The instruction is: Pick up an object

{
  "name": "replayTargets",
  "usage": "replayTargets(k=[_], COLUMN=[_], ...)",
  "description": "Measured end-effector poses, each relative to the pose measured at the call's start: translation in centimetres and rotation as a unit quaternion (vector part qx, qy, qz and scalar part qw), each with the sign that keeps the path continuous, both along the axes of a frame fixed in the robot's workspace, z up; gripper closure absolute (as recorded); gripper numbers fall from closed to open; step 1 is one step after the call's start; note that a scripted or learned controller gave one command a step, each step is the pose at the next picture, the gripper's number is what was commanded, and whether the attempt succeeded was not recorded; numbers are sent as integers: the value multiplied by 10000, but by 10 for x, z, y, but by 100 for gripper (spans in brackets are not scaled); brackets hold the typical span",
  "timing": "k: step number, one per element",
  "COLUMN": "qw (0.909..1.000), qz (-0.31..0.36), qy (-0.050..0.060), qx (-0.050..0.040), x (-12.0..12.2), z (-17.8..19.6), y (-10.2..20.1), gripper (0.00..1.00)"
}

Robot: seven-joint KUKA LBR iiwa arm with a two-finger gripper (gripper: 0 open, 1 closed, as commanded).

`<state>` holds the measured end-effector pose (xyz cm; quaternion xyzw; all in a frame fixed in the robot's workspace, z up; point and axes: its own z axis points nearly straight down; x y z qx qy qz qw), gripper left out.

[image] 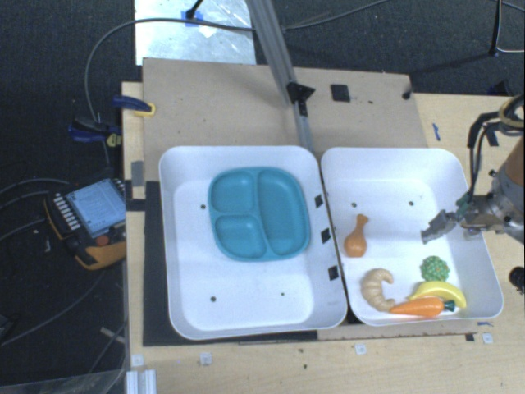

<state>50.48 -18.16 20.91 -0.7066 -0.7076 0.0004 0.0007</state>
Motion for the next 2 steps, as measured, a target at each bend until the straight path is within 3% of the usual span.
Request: replayTargets(k=[2], qw=[10000], qz=[-8], qy=[9], qx=[3], x=[-15], z=[-99], y=[-3], gripper=[0])
